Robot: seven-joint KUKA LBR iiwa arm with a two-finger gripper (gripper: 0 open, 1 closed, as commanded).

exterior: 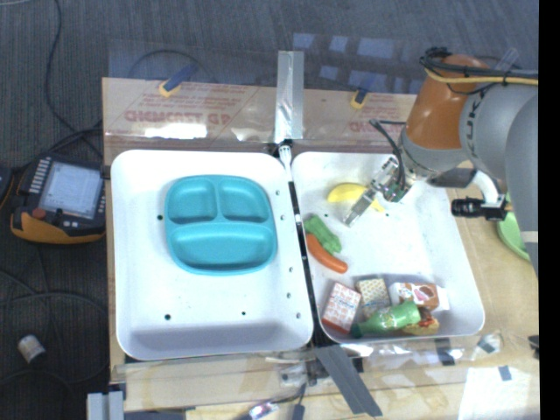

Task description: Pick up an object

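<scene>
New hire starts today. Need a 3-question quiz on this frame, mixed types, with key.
1. True or false: the blue tray lies in the left bin.
2. Which item lies nearest the gripper? A) carrot B) yellow item C) green bottle
3. Fill in: the carrot lies in the ____ bin.

Key: 1 true; 2 B; 3 right
</scene>
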